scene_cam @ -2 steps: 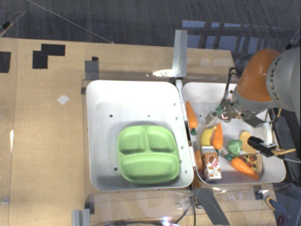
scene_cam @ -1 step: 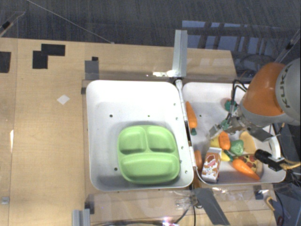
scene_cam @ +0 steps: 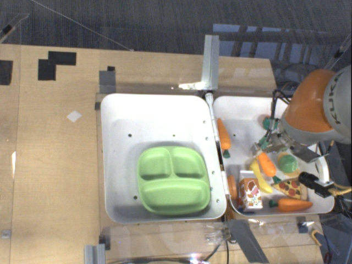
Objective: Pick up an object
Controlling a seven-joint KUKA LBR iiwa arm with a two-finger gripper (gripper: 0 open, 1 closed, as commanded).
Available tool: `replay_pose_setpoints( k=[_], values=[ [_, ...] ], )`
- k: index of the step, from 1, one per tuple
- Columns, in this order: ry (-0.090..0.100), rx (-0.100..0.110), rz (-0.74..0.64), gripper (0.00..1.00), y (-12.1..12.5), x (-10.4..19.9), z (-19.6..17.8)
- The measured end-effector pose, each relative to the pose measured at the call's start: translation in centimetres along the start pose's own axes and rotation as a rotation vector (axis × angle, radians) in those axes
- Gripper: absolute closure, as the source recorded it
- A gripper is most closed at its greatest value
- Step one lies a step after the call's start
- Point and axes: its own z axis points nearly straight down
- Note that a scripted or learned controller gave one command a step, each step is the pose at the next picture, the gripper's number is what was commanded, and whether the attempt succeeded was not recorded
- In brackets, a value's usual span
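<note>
pincer (scene_cam: 269, 143): low in right bin (scene_cam: 242, 110), by carrot (scene_cam: 266, 164); can't tell if wide or shut.
tip: go straight down on carrot, miss banana (scene_cam: 259, 176) & green ball (scene_cam: 287, 162).

Black lettering, partly cut off and reading "KU", stands on the arm's grey casing (scene_cam: 342, 100). Print on the small carton (scene_cam: 250, 192) is too small to read.

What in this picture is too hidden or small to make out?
- End effector, camera view: the arm's orange band covers much of it; its state is unclear.
- Small box: its print is too small to read.
- Right bin: the arm hides its far right part.
</note>
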Motion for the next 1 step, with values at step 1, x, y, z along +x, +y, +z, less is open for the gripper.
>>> replay_pose_setpoints(
  k=[1],
  values=[
    [0.001, 0.019, 0.066, 1.0, 1.06, 7.48, -12.38]
  ],
)
